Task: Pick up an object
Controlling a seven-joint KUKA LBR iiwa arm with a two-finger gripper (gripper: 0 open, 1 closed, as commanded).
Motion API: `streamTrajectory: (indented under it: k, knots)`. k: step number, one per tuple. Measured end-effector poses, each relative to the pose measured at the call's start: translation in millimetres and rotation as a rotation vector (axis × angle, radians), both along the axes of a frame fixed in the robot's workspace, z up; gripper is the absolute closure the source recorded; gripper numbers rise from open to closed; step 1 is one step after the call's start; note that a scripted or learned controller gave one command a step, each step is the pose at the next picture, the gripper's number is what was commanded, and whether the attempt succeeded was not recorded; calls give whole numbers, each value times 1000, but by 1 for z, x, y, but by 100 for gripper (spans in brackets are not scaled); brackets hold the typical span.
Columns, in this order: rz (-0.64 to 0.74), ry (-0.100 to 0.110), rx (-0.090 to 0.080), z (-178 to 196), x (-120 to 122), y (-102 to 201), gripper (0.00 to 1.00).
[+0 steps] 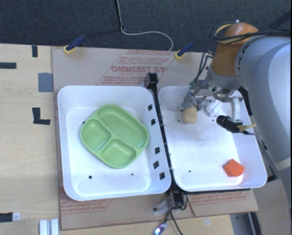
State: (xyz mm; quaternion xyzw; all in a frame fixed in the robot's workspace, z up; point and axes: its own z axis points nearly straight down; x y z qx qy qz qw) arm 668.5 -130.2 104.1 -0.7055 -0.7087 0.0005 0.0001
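Two white bins side by side on cardboard on a wooden bench. Left bin (70, 131): a green tray (114, 135) with three compartments, lying flat near the middle. Right bin (209, 180): a tan lump (189, 115) at the far left part of the floor, and an orange block (233, 168) at the near right corner, well apart from the lump. Arm (263, 77) enters from the right, orange band above the wrist. Gripper (191, 103) sits low over the far left of the right bin, its tip just above and touching the tan lump. Jaw state: cannot tell; the lump is not clearly between them. White cable (136, 32) runs across the dark floor beyond the bench.
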Motion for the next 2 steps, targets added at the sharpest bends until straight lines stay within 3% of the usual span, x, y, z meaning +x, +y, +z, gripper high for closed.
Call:
streamTrajectory:
  k: [1,2]
  knots:
    - [0,1,0,9,0,0,100]
    - [3,-8,3,86,2,70,100]
